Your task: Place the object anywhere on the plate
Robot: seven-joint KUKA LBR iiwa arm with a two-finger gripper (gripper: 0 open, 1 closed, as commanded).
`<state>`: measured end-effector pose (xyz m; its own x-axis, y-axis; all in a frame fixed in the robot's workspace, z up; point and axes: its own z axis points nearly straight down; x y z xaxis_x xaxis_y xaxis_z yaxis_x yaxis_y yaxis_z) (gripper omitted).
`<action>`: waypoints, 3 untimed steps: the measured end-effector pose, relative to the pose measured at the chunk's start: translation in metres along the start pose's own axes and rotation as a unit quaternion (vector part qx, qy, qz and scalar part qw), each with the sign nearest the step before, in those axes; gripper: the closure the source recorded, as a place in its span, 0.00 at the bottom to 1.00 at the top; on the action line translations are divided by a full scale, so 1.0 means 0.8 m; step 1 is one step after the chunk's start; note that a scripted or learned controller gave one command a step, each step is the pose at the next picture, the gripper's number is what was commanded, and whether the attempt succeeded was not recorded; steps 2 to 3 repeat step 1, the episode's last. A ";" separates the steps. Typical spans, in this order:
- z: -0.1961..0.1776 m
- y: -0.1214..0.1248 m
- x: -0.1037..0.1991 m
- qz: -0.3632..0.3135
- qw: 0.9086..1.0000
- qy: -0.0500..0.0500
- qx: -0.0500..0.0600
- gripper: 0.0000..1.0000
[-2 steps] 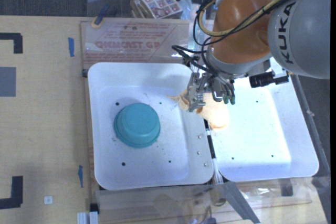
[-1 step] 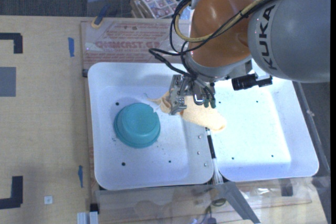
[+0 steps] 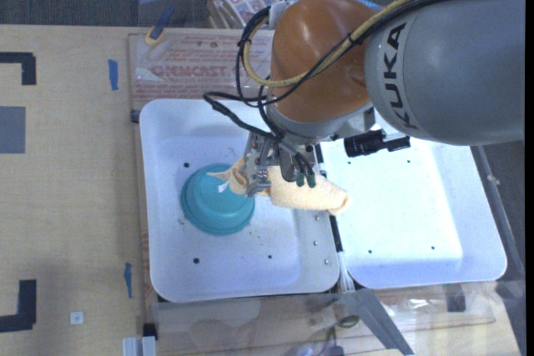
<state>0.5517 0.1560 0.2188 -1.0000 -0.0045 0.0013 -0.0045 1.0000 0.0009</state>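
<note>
One yellow object point(image 3: 304, 194) in pincer point(image 3: 284, 171), beside one teal plate point(image 3: 215, 200).

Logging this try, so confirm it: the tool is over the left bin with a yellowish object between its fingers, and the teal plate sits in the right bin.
One thing is wrong: the teal plate sits in the left bin, not the right bin, as the camera view shows. The rest stands: the tool is over the left bin with the yellowish object between its fingers.

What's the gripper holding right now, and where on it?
The gripper holds a tan cloth-like object, pinched near its middle; its ends droop either side, one toward the teal plate.
</note>
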 end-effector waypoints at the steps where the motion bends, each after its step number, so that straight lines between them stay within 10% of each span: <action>1: 0.000 0.000 0.000 0.000 1.000 0.000 0.000 0.00; 3: 0.000 0.000 0.000 0.000 1.000 0.000 0.000 0.00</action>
